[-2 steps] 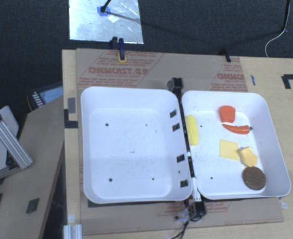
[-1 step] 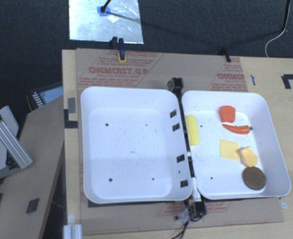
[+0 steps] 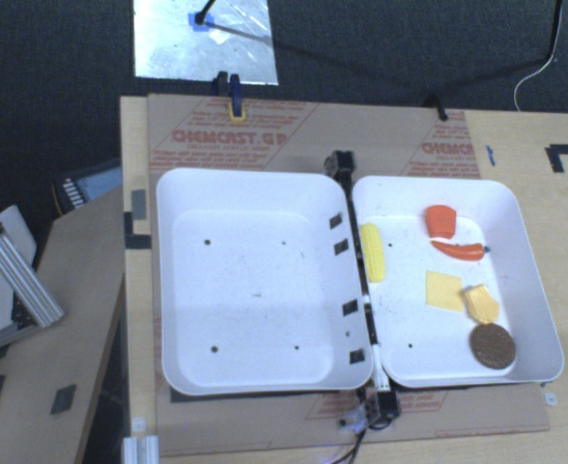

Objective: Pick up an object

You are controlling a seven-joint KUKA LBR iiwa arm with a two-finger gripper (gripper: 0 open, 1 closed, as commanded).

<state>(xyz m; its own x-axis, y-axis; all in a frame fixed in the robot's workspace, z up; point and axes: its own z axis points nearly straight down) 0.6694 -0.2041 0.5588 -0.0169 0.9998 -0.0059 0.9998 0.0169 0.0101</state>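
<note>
- Lying in the right bin point(image 3: 530, 259), toward the middle right of the frame, are six small things: an orange block point(image 3: 440, 220) at the top, a red chilli pepper point(image 3: 458, 250) just below it, a corn cob point(image 3: 372, 251) upright along the bin's left wall, a flat yellow square point(image 3: 445, 290), a yellow chunk point(image 3: 482, 304) touching that square's lower right corner, and a brown round disc point(image 3: 493, 346) nearest the bottom right corner.
- None of them touches the bin's right wall; the corn cob sits well apart from the rest.
- Beside it, the left bin point(image 3: 178, 288) shows a bare white floor with a few small dark dots.
- Under both bins a brown board point(image 3: 294, 133) carries red print reading "CHEMCAST GP" at upper left; a second print at upper right is partly covered by the bin and too faint to read in full.
- A shiny foil sheet point(image 3: 205, 25) with a blue tape patch lies at the top left, and a dark cable point(image 3: 381, 61) runs across the carpet.
- A metal rail point(image 3: 14, 269) at the left edge is cut off by the frame.
- Gripper state cannot be told from this frame.
</note>
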